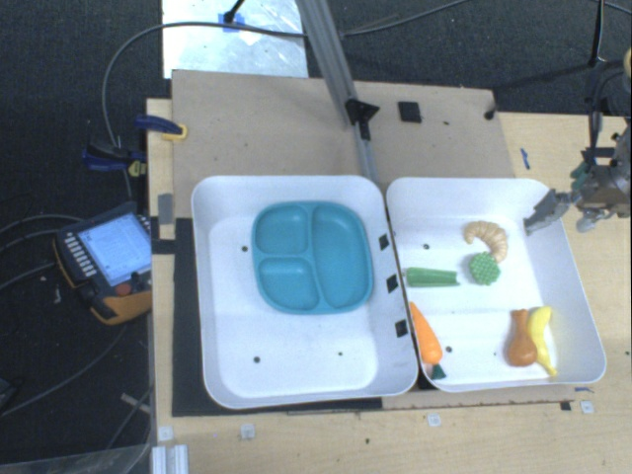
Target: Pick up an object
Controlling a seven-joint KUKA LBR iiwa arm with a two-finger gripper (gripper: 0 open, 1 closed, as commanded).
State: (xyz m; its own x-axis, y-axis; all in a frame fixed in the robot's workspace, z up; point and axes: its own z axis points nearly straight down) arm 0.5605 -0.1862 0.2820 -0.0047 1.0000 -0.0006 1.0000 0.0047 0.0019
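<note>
The hand hangs over the right bin's far right rim with its fingers spread wide, gripping nothing; in that bin lie a croissant, a broccoli floret, a green pepper, a carrot, a drumstick and a banana; the left bin bears a blue divided plate.

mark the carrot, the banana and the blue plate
carrot (425,332), camera view, middle of its orange body
banana (542,336), camera view, middle of the yellow peel
blue plate (341,255), camera view, floor of its right compartment
</note>
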